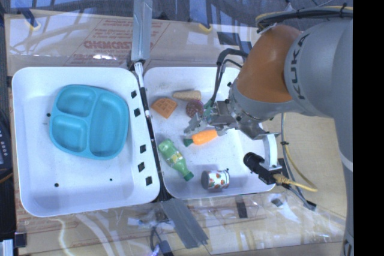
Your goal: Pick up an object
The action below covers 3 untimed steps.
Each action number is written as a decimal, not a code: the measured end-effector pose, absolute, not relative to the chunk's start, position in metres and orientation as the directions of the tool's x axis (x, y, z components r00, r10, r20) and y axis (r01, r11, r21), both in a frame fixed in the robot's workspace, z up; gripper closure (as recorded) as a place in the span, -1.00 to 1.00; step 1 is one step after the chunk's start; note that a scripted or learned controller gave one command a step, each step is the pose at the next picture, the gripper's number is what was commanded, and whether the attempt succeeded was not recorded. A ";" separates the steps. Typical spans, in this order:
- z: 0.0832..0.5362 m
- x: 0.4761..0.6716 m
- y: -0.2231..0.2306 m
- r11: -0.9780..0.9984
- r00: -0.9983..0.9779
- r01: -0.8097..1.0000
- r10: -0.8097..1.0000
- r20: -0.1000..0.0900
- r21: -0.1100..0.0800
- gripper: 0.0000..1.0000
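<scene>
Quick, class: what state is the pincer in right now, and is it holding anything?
Pincer: low in the right bin, right at the toy carrot; whether it grips the carrot cannot be told from this view.

Two bins side by side on table [72, 39]. Left bin [30, 189] holds divided plate [90, 121], toward its upper left. Right bin [180, 189]: waffle [164, 107] near upper left, bread roll [187, 95] right of it, cookie [194, 108] just below roll. Carrot [203, 138] at centre, under gripper [207, 123]. Bottle [175, 159] lower left, tilted. Can [215, 180] lying at lower edge, right of bottle. Arm [300, 69] enters from right.
</scene>
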<state>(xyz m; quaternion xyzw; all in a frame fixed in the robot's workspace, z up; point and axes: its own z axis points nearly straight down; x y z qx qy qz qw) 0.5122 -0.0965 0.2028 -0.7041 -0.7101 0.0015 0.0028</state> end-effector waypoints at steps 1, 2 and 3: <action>0.092 0.516 -0.144 -0.011 0.011 1.000 1.000 -0.001 0.001 -1.00; 0.101 0.516 -0.144 -0.007 0.007 1.000 1.000 -0.001 -0.003 1.00; 0.214 0.592 -0.114 -0.057 0.057 0.998 0.998 0.001 0.000 1.00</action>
